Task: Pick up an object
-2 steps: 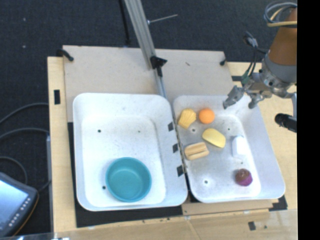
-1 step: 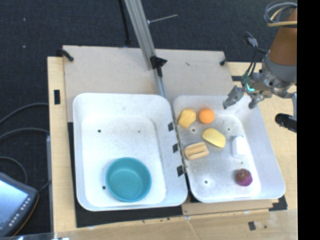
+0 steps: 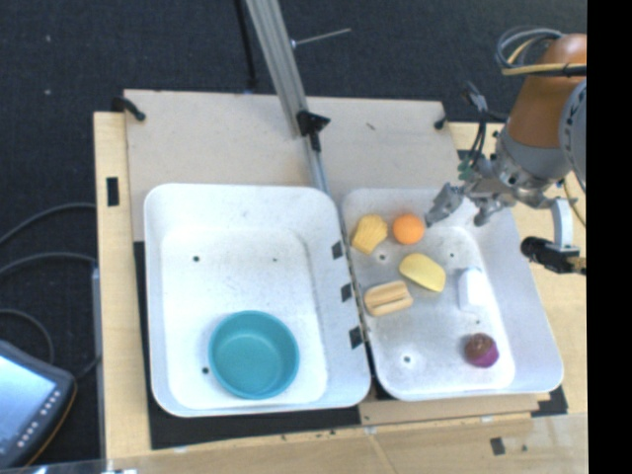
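My gripper hangs over the far right part of the right bin, its two fingers spread open with nothing between them. Left of it and below lie an orange ball and a yellow chunk. A yellow lemon-like piece and a tan bread-like block sit near the bin's middle. A white cylinder lies to the right of them, and a dark purple round fruit rests near the front right corner.
The left bin holds a teal bowl at its front. A slanted metal pole rises behind the bins. Clips sit along the seam between the bins.
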You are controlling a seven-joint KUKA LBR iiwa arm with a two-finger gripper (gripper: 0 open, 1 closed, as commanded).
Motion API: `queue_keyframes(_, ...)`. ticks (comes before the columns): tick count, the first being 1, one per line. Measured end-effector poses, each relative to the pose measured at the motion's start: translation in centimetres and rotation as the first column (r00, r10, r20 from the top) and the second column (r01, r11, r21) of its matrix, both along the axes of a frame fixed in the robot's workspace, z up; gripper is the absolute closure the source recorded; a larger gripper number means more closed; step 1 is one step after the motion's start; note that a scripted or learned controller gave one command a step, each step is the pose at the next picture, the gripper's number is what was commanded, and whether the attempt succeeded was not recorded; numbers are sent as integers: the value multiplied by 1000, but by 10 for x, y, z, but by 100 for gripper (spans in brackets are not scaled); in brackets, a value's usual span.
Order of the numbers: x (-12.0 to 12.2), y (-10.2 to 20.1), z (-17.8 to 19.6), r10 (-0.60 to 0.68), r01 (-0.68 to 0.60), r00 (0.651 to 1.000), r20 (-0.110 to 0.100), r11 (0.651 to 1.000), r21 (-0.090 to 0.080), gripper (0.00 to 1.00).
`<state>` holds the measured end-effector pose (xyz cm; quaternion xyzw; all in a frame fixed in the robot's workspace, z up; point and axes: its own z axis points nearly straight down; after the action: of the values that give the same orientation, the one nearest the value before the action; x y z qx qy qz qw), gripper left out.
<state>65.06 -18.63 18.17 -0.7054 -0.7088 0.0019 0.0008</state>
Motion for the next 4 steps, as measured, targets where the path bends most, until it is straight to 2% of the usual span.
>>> queue_keyframes(2,-7,-1,-85,-3,3,1000,-7,1000,1,0)
queue_keyframes(3,-6,-3,-71,-1,1,1000,-2,1000,-1,100)
queue_keyframes(4,-6,-10,-24,-4,4,1000,10,1000,0,100)
